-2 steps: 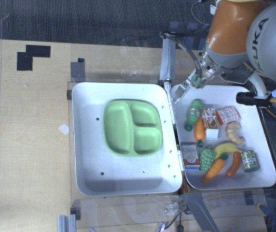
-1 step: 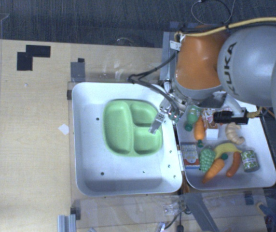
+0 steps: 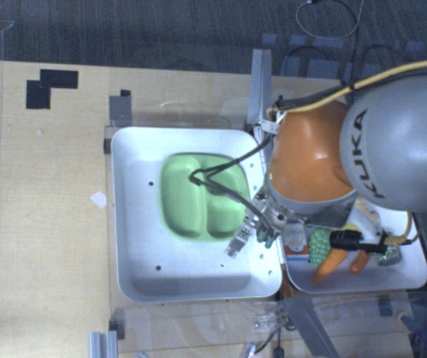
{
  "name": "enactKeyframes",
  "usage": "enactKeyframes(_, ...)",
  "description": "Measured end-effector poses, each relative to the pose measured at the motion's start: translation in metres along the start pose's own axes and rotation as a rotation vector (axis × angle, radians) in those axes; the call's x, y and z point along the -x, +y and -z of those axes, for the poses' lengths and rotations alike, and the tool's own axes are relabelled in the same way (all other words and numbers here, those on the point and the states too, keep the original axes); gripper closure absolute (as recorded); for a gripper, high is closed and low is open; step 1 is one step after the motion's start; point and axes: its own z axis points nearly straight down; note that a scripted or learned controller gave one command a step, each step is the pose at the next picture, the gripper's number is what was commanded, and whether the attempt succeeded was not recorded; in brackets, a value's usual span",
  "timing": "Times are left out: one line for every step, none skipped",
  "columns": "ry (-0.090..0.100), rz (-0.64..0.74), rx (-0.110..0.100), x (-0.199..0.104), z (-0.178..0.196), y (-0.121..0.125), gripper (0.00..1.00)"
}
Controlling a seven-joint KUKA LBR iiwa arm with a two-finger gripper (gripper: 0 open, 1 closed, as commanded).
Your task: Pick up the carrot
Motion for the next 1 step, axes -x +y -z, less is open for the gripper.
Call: enactKeyframes(-0.003,0.159,0.000,0.0843,0.0001,-0.0182,0.00)
